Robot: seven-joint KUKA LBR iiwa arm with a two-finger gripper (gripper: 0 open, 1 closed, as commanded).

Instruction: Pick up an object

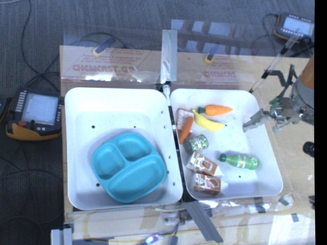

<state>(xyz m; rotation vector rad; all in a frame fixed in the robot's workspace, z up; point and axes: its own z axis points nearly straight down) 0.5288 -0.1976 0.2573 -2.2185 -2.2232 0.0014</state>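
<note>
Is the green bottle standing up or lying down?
Lying down. The green bottle rests on its side on the right bin floor, cap pointing left.

The right bin [265, 152] has the things to pick from: an orange carrot [218, 109] with a green top lies at the back, touching a yellow banana [207, 121] just in front of it. A second carrot [186, 130] leans by the left wall, with a small green can [197, 143] near it. A green bottle [239, 161] lies flat on its side, and two brown and white cartons [205, 174] sit near the front.
</note>
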